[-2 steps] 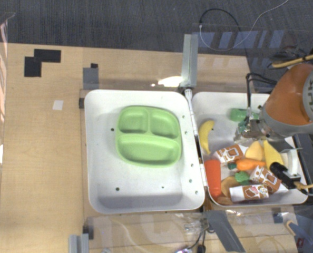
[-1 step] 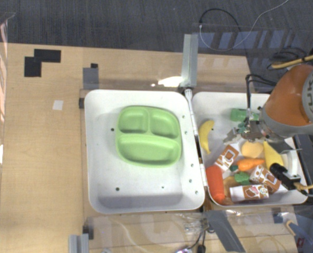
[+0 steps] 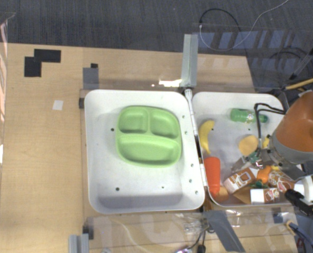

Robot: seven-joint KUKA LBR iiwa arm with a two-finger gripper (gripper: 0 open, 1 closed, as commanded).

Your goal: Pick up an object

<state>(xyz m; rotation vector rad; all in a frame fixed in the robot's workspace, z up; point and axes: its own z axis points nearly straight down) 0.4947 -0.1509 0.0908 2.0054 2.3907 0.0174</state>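
L bin [image 3: 96, 141]: green divided tray [image 3: 148, 136]

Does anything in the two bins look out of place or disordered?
Nothing looks damaged or spilled. The green divided plate lies flat in the left bin. In the right bin, the banana, carrot and snack packets lie jumbled toward the front.

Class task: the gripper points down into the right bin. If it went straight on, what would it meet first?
Probably the brown snack packet lying below the gripper in the right bin; depth is unclear, so the neighbouring small orange item is possible.
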